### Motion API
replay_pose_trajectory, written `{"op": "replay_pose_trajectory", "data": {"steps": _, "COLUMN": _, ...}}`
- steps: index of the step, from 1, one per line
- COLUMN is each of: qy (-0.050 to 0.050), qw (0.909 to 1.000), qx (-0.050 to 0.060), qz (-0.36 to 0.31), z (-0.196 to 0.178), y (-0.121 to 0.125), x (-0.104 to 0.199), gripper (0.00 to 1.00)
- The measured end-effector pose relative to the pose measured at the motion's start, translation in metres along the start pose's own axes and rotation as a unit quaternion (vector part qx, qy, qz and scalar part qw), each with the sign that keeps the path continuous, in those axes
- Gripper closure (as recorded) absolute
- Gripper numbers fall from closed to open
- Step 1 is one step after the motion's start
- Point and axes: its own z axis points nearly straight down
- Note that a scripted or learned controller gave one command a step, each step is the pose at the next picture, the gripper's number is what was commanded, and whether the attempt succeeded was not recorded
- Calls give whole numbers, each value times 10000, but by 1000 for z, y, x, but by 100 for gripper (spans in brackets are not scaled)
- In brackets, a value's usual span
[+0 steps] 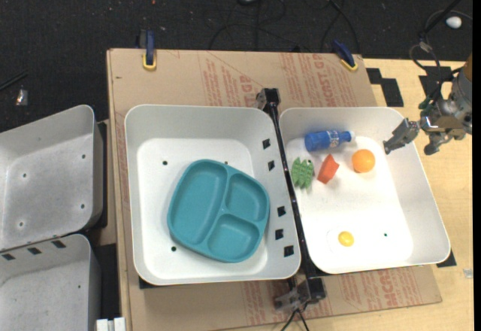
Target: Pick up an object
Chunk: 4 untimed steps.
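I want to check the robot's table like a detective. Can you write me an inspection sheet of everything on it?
Surface: brown board bearing left bin and right bin.
Job's things: blue bottle, orange ball, red block, green toy, small yellow piece, all in the right bin.
Clutter: teal divided tray in the left bin.
Pincer: pincer open, holding nothing, over the right bin's right rim.
Cables: black wires on the floor behind.
Surroundings: dark floor, two clamps.

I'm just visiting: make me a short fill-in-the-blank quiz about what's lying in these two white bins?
1. The teal divided plate lies in the ____ bin.
2. The blue bottle lies on its ____.
3. The orange ball sits in the ____ bin.
4. The gripper holds ____.

Missing words: left; side; right; nothing
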Motion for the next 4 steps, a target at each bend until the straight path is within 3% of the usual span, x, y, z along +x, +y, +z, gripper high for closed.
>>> {"op": "replay_pose_trajectory", "data": {"steps": 1, "qy": -15, "qw": 10000, "qx": -64, "qz": -19, "z": -8, "y": 2, "x": 1, "gripper": 0}}
{"op": "replay_pose_trajectory", "data": {"steps": 4, "qy": -7, "qw": 10000, "qx": -44, "qz": -12, "z": 143, "y": 3, "x": -5, "gripper": 0}}
